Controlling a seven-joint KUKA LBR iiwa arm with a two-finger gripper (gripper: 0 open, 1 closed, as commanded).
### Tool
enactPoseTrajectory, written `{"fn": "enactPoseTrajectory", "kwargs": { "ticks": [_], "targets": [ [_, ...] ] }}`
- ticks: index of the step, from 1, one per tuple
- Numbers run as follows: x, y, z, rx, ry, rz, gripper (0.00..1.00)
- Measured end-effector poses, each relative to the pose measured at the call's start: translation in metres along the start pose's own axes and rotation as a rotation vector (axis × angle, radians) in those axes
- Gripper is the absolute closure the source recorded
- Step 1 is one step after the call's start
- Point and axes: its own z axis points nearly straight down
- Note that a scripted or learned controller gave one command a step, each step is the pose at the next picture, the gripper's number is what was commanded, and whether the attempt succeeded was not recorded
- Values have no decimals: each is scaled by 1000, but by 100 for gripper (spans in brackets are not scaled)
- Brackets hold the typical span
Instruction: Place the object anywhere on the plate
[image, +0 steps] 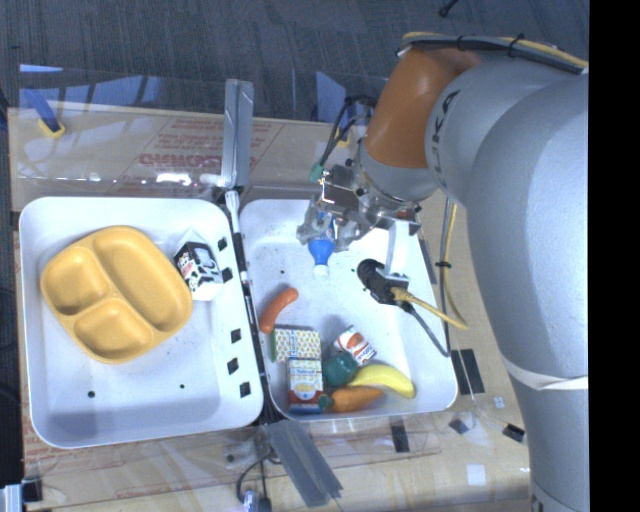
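Observation:
A yellow divided plate (115, 290) lies in the left bin (130, 400), toward its left side. A small black-and-white carton (200, 266) leans by the plate's right edge. My gripper (322, 238) hangs over the upper middle of the right bin (280, 225), pointing down. A small blue-and-white object (320, 252) sits right at its tip, just above the bin floor. Whether it is gripped cannot be made out.
The right bin's lower part holds an orange sausage (278, 308), two small boxes (297, 343), a red-and-white can (355, 346), a green item (338, 368), a banana (382, 377) and a carrot (352, 398). A raised divider (240, 290) separates the bins.

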Motion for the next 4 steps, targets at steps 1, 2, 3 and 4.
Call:
{"fn": "enactPoseTrajectory", "kwargs": {
  "ticks": [1, 2, 3, 4],
  "targets": [
    [84, 10, 35, -3, -1, -33, 100],
    [89, 31, 39, -6, -2, -304, 100],
    [89, 31, 38, -6, -1, -304, 0],
    [107, 26, 39, -5, 0, 7, 0]
  ]
}}
